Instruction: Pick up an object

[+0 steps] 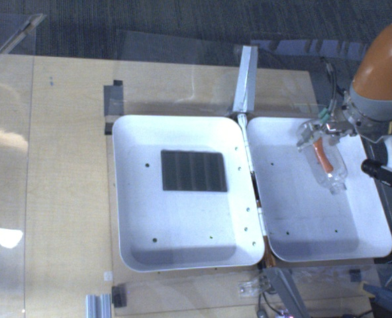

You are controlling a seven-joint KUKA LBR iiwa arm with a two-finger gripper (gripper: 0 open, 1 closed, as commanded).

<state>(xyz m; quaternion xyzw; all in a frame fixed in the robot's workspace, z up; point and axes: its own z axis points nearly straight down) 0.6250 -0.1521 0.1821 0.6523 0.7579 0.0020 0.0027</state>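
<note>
Arm (381, 71) is reaching in from the right, its orange band showing at the upper right corner. It is hanging over the back right part of the right bin (375, 234).

Gripper (330, 126) is sitting low over that bin, near its back wall. Whether it is apart or together, I cannot tell; the metal parts are blurring into the clear plastic below them.

Clear tube (334, 172) is lying in the right bin, in its back right quarter. It is running at a slant from just under the gripper down toward the bin's middle right. An orange core (322, 154) is showing through its upper half. The tube's top end is meeting the gripper in the view, but whether they are touching or the tube is being held, I cannot tell.

Dark pad (193, 171), ribbed and rectangular, is lying flat in the left bin (126, 197), a little back of centre and well apart from the gripper.

The two bins are sitting side by side on the bench (63, 177), rims touching or nearly so. A metal bar (245, 78) is running back from the point where their rear corners are meeting.
</note>
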